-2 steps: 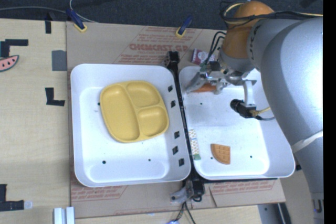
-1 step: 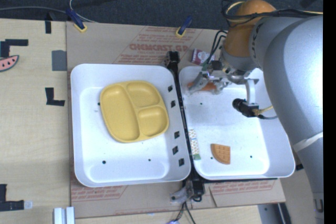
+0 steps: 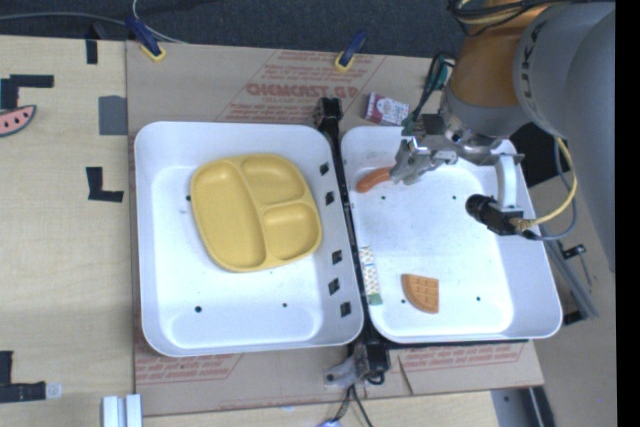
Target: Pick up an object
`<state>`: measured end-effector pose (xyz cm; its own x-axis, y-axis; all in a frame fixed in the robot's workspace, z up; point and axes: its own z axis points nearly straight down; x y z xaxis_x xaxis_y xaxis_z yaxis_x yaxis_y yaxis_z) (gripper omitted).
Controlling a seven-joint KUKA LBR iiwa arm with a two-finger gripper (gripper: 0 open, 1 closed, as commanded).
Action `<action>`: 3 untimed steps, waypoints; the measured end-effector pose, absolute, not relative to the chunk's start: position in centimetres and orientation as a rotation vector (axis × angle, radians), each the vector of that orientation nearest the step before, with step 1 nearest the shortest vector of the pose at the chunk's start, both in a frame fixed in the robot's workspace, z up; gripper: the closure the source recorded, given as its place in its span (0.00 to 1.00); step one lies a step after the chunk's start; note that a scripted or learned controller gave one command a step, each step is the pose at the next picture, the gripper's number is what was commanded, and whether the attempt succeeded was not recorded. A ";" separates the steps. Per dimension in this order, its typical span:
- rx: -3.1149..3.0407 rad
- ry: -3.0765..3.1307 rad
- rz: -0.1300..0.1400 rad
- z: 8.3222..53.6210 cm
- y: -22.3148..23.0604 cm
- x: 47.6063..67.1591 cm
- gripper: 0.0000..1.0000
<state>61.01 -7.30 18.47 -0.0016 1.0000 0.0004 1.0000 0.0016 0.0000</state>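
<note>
In the right bin (image 3: 500, 305) an orange carrot-like piece (image 3: 373, 179) lies near the far left corner. A tan waffle-shaped piece (image 3: 421, 292) rests toward the near side of the same bin. My gripper (image 3: 409, 165) hangs low over the far part of that bin, just right of the orange piece and close to touching it. Nothing shows between its fingers.
The left bin (image 3: 170, 305) holds a yellow divided plate (image 3: 258, 210). A small dark packet (image 3: 385, 108) lies on the cardboard behind the right bin. A black clamp (image 3: 328, 112) sits at the far end of the divider between bins. Cables hang off the arm at right.
</note>
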 end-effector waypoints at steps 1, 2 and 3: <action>-2.219 -2.222 0.001 18.4 -7.3 61.0 0.00; -2.221 -2.224 0.001 8.7 -9.3 63.3 0.00; -2.219 -2.222 0.002 9.6 -9.3 63.3 1.00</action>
<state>63.29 -9.27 9.62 -0.0016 1.0000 0.0003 1.0000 0.0016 -0.0017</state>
